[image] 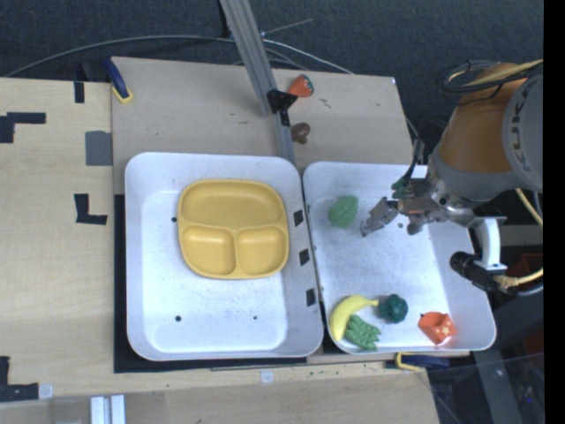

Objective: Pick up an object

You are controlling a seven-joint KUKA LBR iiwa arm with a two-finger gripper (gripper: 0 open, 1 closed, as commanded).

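My gripper (395,219) hangs over the upper middle of the right bin (459,272), its two fingers spread open with nothing between them. A light green toy (343,210) lies just left of the fingers, near the bin's upper left. Along the front of the same bin lie a yellow banana (346,310), a bright green leafy piece (361,331), a dark green broccoli-like piece (393,307) and an orange-red piece (436,326).
The left bin (150,263) holds a yellow divided tray (234,228). A grey pole (249,38) slants down to the divider between the bins, with an orange clip (301,85) beside it. The arm's grey and orange body (485,140) fills the right side.
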